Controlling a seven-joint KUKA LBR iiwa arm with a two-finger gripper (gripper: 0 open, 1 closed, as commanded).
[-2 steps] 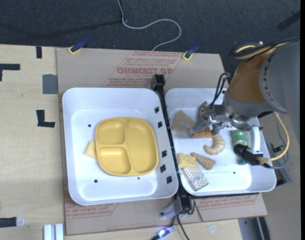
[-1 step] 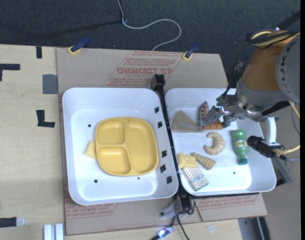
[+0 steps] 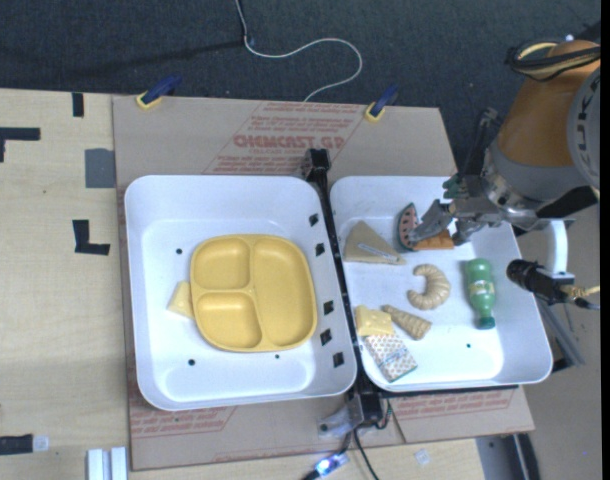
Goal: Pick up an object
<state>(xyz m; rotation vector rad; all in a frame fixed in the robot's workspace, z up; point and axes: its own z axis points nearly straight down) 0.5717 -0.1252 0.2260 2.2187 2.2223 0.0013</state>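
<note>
My gripper (image 3: pixel 443 218) hangs low over the far part of the right bin (image 3: pixel 515 363), reaching in from the right. Right beside it lie a watermelon slice (image 3: pixel 406 226) and a small orange piece (image 3: pixel 438 238), which its tip partly covers. Nothing can be seen held. Further items lie in the same bin: a tan wedge (image 3: pixel 368 243), a croissant (image 3: pixel 431 286), a green bottle (image 3: pixel 478 290), a cone (image 3: pixel 409 321), a yellow chunk (image 3: pixel 369 319) and a patterned packet (image 3: pixel 390 355).
The left bin (image 3: pixel 155 218) holds a yellow divided plate (image 3: pixel 253 292) with a yellow slice (image 3: pixel 179 298) poking out from under its left edge. Black clips (image 3: pixel 323 253) line the wall between the bins. A white cable (image 3: pixel 305 53) lies behind the bench.
</note>
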